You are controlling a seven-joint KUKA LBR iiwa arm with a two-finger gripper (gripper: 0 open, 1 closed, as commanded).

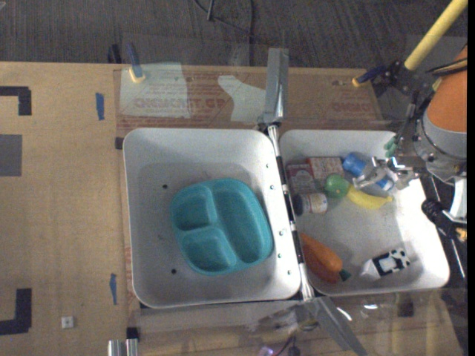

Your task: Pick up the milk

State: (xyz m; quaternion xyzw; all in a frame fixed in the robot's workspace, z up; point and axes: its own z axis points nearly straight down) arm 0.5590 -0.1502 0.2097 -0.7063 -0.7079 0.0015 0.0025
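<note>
Hand point(386, 170) sits over the upper part of the right bin point(438, 262), arm point(445, 128) coming in from the right edge. Fingers open or closed: can't tell, too cluttered there.

Milk point(387, 262) is a small white carton with black patches, lying on its side near the bin's front corner, well below the hand and apart from it, untouched.

A blue thing point(355, 162) is right at the hand's left, touching or just beside, can't tell. Banana point(368, 198) is just below the hand. Green ball point(336, 185) is left of the hand, can point(312, 202) further left, red-white box point(303, 173) beyond. Carrot point(323, 258) is far down-left, against the bin's left wall.

Left bin point(148, 154) on the tabletop point(59, 199) holds a teal divided plate point(221, 227), well left of the hand.
</note>
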